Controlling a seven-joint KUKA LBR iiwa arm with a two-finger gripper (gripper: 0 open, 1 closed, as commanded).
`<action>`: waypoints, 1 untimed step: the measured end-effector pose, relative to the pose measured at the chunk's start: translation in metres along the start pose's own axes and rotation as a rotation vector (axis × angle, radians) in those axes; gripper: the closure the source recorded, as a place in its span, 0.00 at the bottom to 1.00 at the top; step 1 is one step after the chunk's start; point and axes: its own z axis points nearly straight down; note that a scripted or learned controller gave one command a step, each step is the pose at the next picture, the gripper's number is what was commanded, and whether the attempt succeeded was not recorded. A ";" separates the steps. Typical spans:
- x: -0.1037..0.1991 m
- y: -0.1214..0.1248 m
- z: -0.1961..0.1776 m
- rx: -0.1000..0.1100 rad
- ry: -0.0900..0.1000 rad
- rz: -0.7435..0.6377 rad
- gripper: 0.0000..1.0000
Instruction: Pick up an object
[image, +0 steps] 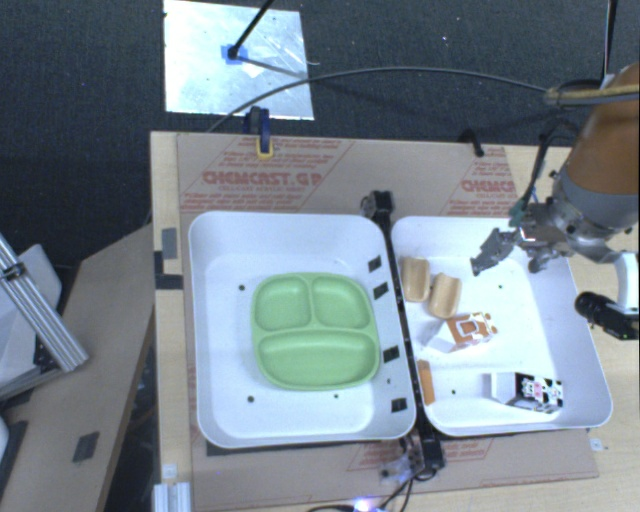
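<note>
My gripper (514, 258) hangs over the back part of the right bin (570, 330), coming in from the right on the grey arm with the orange band. Its two dark fingers stand apart, so it is open, with nothing between them. Below and left of it lie two tan bread-like pieces (414, 278) (444, 295). Nearer the front are a small orange-and-white carton (470, 328), a thin orange stick (426, 382) along the bin's left wall, and a white box with black patches (525, 390) at the front right.
The left bin (220, 300) holds a green divided plate (315, 330). Black clips line the seam between the two bins (392, 310). A dark cable arcs over the back of the bench, and a metal frame stands at the far left.
</note>
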 end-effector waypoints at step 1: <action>0.000 0.002 -0.007 -0.012 -0.001 -0.002 0.00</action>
